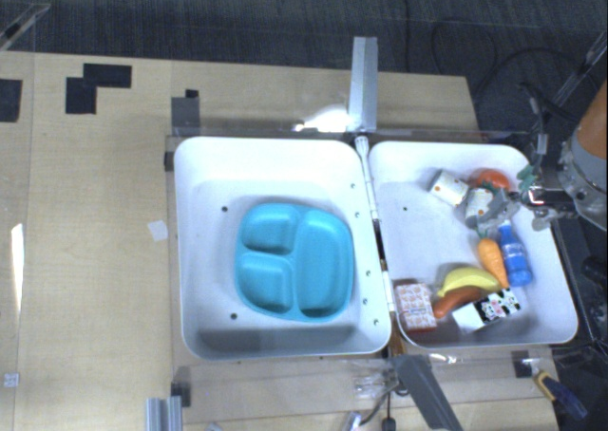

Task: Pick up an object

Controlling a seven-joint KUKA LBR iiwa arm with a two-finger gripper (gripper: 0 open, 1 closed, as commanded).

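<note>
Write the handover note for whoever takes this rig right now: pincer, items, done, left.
Pincer: low in the right bin, near its far right side, among the items. Whether it is open or shut cannot be told, and nothing can be seen held.
Items, all in the right bin: banana, carrot, blue bottle, a small white piece and an orange-red piece by the pincer; a patterned box and a black-and-white piece at the near edge.
Left bin: a blue divided tray.
Done: arm has reached the pile.
Left: grip one item and lift it.
</note>
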